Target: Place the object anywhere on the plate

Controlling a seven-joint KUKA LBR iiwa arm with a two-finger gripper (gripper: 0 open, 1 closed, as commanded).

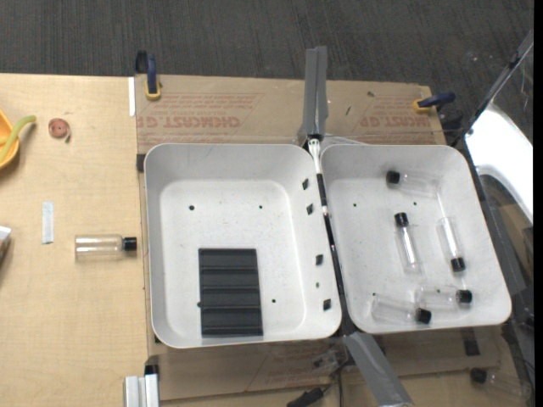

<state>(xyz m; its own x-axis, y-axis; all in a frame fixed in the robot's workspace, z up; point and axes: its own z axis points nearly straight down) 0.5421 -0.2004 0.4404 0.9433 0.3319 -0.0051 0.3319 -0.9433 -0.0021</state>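
Starting at the far end from where I reach in, the bare bench carries a yellow thing (pixel 5 142) cut off by the edge, a small reddish disc (pixel 58 127), a short white strip (pixel 47 223) and a clear vial with a black cap (pixel 103 245) lying on its side, just outside the left bin (pixel 153 227). In that bin, toward its near edge, lies the dark ribbed plate (pixel 229 292), flat, with nothing resting on it. Past the upright divider (pixel 315 91) is the right bin (pixel 475 227), the one closer to my reach, and this is where the likely objects are: five clear capped vials, all lying down. One short vial (pixel 405 181) sits near the back, two longer ones, the middle vial (pixel 406 241) and the outer vial (pixel 450 244), lie almost parallel and apart in the centre, and the front pair (pixel 417 305) lies close together by the near rim. Whether I am open or closed just now I cannot tell. As I judge it, nothing of the task is done: no vial is lifted, none is on the plate. All of it is left to do, which means picking one vial, carrying it over the divider and setting it down on the ribs.
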